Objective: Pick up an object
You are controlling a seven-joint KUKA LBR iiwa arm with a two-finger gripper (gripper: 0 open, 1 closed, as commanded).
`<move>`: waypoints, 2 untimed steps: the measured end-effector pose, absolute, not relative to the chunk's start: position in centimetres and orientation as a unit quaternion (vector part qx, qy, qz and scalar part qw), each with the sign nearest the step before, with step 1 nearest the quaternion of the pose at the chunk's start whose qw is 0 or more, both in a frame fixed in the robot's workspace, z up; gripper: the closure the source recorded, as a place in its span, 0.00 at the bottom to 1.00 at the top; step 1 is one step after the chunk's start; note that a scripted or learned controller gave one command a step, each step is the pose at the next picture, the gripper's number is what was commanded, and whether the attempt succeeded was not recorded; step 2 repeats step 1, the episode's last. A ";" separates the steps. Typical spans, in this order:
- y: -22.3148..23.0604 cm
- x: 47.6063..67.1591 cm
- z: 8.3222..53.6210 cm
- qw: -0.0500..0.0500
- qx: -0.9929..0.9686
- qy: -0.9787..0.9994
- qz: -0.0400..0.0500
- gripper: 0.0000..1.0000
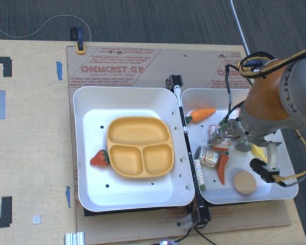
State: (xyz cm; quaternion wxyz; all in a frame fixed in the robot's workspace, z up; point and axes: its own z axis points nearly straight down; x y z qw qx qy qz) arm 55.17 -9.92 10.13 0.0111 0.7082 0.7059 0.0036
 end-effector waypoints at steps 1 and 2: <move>-5.5 48.0 18.5 0.000 0.707 0.707 0.000 1.00; -5.5 48.0 18.5 0.000 0.707 0.707 0.000 1.00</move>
